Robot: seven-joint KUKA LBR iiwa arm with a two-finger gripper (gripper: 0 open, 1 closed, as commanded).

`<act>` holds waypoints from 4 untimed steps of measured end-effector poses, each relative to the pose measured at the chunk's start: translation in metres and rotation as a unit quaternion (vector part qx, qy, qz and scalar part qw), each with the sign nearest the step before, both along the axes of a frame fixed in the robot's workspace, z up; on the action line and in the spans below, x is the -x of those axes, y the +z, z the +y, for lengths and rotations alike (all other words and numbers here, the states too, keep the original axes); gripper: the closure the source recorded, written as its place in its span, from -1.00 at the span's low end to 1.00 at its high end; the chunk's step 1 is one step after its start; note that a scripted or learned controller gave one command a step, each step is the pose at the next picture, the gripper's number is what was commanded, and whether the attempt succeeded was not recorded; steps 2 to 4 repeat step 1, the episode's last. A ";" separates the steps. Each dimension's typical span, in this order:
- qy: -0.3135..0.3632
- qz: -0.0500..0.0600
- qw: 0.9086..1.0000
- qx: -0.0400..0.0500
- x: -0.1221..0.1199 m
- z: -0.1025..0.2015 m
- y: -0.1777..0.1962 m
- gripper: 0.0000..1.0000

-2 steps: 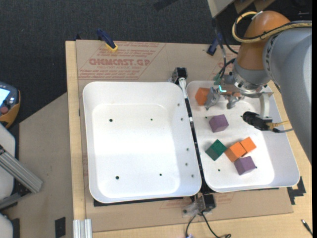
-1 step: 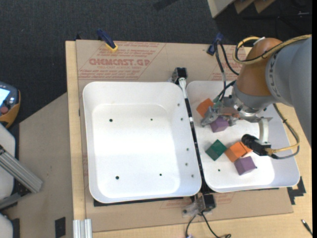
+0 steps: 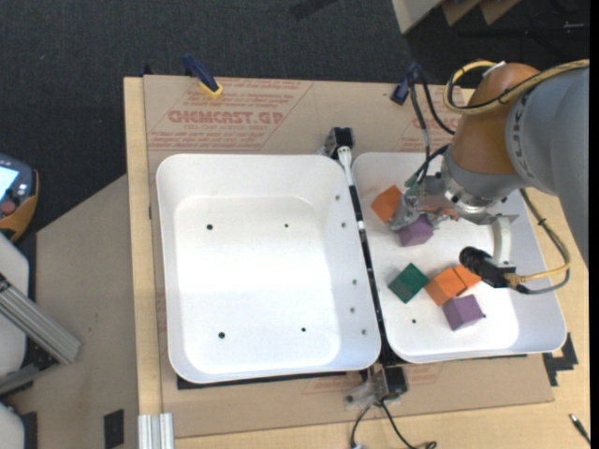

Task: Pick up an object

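The jaws [image 3: 413,218] sit over a purple block [image 3: 416,232]; their spread is unclear.

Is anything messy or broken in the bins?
Nothing looks broken or spilled. The blocks in the right bin just lie tilted every which way: two orange, two purple, one green block. The pincer sits by one purple block.

Surface [image 3: 234,110] seen from above: flat brown board, red lettering printed along far edge. Two shallow white bins set directly on it, side by side, rims touching at centre. Left bin [image 3: 178,279] larger; right bin [image 3: 524,335] overhanging board's right edge slightly. Blue clamp [image 3: 201,76] fixed at far-left edge, second blue clamp [image 3: 406,84] at far edge near right. Black clip [image 3: 340,142] seated at far end of seam between bins, another clip [image 3: 386,382] at near end.
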State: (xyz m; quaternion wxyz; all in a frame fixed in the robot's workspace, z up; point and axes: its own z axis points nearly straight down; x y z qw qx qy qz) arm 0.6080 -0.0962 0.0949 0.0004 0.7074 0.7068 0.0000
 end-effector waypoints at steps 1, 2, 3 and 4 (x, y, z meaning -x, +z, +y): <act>0.005 -0.007 1.000 -0.001 -0.049 0.075 0.097 1.00; 0.005 -0.007 1.000 -0.001 -0.049 0.075 0.097 1.00; 0.005 -0.007 1.000 -0.001 -0.049 0.075 0.097 1.00; 0.005 -0.007 1.000 -0.001 -0.049 0.075 0.097 1.00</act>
